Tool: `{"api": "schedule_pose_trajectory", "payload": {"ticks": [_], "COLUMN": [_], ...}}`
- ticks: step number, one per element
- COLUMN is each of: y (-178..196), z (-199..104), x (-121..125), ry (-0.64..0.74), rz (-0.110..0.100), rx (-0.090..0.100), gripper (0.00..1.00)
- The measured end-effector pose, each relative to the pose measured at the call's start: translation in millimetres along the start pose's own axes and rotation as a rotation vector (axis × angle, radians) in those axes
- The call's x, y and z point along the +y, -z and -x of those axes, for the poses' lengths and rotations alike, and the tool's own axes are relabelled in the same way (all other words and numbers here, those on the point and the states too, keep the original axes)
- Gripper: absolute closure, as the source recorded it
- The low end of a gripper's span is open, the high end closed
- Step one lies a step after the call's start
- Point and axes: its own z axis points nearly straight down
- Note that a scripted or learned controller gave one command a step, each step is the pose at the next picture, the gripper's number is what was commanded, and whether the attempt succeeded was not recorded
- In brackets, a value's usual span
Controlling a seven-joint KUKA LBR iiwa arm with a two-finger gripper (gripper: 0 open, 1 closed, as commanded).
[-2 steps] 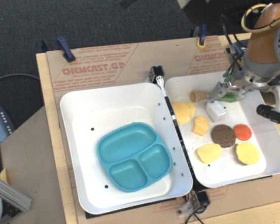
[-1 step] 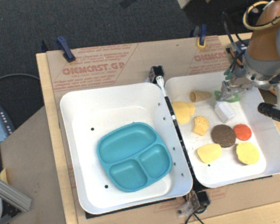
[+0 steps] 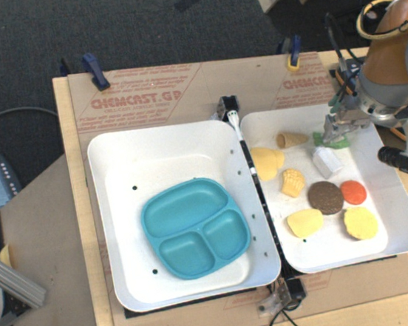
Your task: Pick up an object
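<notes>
Toy food lies in the right bin point(image 3: 403, 233). Under the pincer point(image 3: 336, 133), whose grip cannot be told, sits a green piece point(image 3: 338, 141) beside a white block point(image 3: 327, 161); both look light, rigid, best pinched across narrow sides.

Two white bins point(image 3: 113, 208); one teal divided plate point(image 3: 195, 227); eight small food toys point(image 3: 326, 197), four of them yellow.

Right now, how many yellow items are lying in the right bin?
4. One by the bin's left wall, one textured piece just right below it, one at the front, one front right. The gripper may hide more.
</notes>
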Motion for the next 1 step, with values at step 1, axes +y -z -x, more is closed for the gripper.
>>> {"api": "schedule_pose_trajectory", "payload": {"ticks": [1], "y": [10.4], "z": [0.3], "x": [0.8], "ry": [-0.001], "rz": [0.003], "rx": [-0.001], "gripper": [1.0]}}
